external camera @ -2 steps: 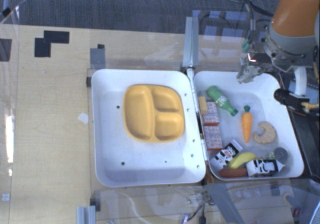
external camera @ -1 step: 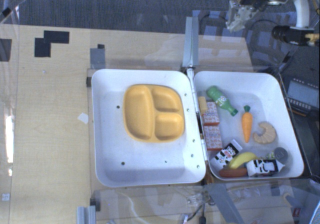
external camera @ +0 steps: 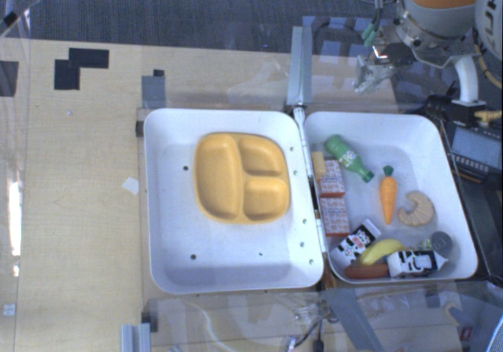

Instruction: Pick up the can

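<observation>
1. We're looking at the very start of the pick, as far as we can judge. The hand (external camera: 372,75) hangs at the upper right of the frame, above the far edge of the right bin (external camera: 440,138), with nothing between its fingers. They look parted a bit, metal and thin, pointing down.

2. The can (external camera: 440,244) sits in the lower right corner of the right bin, near the bin's rim. It's small, grey and round, with a dull metal top facing up. Well apart from the hand.

3. Next move, our guess: the arm has to swing toward the bottom right of the frame, line up over the can, then drop. It's tight down there, since a black and white carton (external camera: 413,262) sits just beside the can, so the fingers need to straddle it without clipping the neighbour or the bin wall.

4. Other stuff in that bin:
   - green plastic bottle (external camera: 348,158), glossy, lying tilted
   - orange carrot (external camera: 387,193), tapered, matte
   - tan croissant (external camera: 416,208), curved
   - yellow banana (external camera: 380,250) resting over a reddish sausage (external camera: 365,271)
   - red and white boxes (external camera: 333,197) along the left wall

5. The left bin (external camera: 165,209) holds a yellow tray (external camera: 240,177), smooth moulded plastic with three compartments. The desk (external camera: 78,185) is pale wood.
</observation>
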You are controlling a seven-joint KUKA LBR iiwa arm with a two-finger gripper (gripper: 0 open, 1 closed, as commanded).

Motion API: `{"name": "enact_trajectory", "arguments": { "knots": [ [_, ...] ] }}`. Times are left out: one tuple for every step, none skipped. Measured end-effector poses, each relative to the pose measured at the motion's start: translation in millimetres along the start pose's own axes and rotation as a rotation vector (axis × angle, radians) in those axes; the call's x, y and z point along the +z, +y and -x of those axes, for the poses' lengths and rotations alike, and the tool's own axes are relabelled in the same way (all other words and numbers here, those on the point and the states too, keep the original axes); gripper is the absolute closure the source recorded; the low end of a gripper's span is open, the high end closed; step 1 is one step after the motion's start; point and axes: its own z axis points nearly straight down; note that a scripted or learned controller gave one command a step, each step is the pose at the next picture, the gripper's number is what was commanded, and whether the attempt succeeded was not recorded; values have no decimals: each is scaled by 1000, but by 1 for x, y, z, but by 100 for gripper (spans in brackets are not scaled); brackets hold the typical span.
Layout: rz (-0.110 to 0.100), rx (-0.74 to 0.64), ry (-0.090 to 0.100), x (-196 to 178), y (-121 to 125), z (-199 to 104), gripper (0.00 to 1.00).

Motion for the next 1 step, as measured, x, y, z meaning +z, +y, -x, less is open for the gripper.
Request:
{"name": "enact_trajectory", "arguments": {
  "knots": [
    [0,-77,1,134,17,-34,100]
  ]
}}
